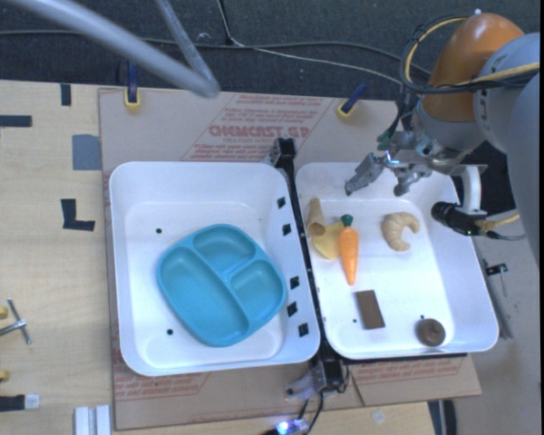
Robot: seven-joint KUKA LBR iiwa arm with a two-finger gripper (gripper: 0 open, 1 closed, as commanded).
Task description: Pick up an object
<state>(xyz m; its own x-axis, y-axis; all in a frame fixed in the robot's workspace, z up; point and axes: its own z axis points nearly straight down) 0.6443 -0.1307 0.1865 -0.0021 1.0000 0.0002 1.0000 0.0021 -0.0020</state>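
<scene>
The claw [387, 178] hung over the far edge of the right bin [462, 284], its two fingers spread apart and holding nothing. Just below it and slightly right lay a croissant [399, 230]; below and to its left lay a carrot [348, 251]. Farther left, a blue divided plate [220, 284] sat in the left bin [131, 243].

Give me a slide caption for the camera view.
Open hand over right bin holding carrot, croissant; blue tray left.
</scene>
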